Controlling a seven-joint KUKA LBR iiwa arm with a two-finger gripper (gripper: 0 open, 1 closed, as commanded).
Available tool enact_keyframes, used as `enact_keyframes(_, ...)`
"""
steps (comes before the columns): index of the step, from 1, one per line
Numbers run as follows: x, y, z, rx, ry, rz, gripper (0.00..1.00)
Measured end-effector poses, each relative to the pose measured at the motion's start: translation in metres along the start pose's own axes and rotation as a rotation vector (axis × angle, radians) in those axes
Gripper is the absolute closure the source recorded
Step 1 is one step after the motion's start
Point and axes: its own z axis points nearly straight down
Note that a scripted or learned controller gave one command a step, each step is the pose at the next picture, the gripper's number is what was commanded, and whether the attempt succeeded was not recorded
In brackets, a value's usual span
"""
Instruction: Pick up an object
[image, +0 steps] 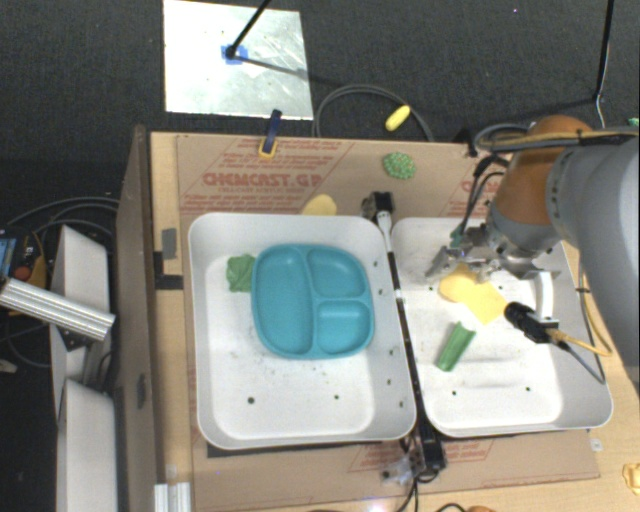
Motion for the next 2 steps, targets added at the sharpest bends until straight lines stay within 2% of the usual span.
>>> enact_keyframes(1, 0.004, -0.09, 0.001, 0.014, 0.003, 0.008, 0.0)
enact_keyframes(2, 0.024, -0.121, 0.0, 0.01, 0.003, 0.006, 0.0)
